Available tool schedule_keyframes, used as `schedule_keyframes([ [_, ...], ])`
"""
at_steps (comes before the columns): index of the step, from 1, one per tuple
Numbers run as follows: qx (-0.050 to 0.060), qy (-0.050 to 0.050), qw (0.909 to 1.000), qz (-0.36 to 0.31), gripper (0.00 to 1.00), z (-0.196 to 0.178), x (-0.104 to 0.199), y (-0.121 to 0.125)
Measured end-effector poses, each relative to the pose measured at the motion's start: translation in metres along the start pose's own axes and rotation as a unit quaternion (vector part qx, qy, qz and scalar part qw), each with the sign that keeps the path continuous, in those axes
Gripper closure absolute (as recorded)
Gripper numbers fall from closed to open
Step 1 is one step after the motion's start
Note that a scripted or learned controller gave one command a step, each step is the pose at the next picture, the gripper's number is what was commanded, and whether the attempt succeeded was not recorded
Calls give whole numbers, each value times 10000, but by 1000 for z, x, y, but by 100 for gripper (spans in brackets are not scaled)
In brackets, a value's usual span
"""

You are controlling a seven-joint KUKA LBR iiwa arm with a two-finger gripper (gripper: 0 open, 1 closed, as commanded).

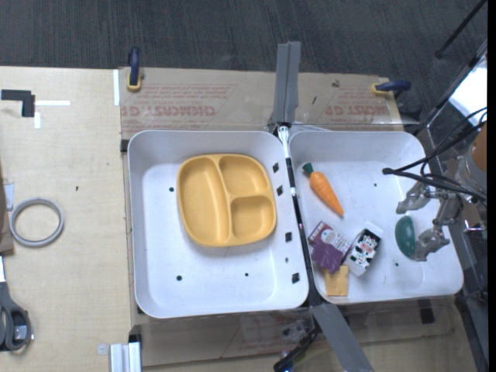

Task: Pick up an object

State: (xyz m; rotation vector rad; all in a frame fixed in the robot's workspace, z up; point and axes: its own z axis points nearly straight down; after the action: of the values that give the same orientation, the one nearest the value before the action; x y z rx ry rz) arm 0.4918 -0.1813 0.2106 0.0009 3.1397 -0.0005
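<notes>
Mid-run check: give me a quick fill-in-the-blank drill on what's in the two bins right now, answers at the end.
1. The yellow divided plate lies in the ____ bin of the camera view.
2. The toy carrot has an orange body and a ____ top.
3. The gripper is over the right bin, next to a ____ object.
4. The purple packet lies between the carrot and the ____ piece.

Answers: left; green; teal; yellow
</notes>
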Motion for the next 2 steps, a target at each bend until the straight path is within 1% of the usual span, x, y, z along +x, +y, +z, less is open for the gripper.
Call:
schedule_keyframes([
  [1,2,-8,9958,913,0,114,-93,72],
  [2,10,-24,9960,893,100,105,-94,73],
])
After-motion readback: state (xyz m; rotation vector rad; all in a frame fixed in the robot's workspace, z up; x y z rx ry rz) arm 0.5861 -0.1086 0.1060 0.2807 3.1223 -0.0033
